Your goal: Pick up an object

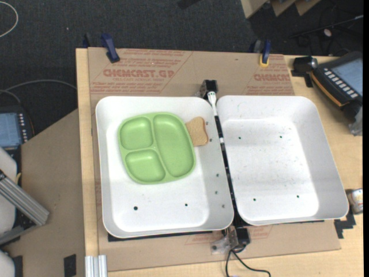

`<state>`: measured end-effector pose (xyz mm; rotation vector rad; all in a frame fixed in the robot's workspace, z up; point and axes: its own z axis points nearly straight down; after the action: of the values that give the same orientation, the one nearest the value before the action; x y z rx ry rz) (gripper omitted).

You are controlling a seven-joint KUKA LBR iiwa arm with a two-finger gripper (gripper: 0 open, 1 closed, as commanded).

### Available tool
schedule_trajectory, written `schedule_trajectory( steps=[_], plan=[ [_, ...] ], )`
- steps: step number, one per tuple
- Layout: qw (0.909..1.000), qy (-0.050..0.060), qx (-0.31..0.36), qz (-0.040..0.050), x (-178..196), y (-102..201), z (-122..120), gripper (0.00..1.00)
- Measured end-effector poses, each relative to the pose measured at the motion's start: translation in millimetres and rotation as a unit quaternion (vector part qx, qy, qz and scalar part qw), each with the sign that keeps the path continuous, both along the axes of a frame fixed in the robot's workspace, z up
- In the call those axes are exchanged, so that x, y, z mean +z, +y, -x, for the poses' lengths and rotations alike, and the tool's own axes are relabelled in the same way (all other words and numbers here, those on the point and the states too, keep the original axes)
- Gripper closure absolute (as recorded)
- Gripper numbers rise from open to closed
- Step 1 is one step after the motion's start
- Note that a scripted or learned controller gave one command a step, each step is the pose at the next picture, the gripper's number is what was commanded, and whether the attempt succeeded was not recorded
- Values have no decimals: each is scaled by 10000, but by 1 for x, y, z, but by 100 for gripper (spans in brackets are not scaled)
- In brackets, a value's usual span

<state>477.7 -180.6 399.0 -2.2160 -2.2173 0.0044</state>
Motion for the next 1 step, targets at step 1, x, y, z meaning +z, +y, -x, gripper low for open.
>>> schedule_trajectory(
  steps=[1],
  plan=[
    [10000, -1, 18, -1, -64, 39, -6, 100]
  ],
)
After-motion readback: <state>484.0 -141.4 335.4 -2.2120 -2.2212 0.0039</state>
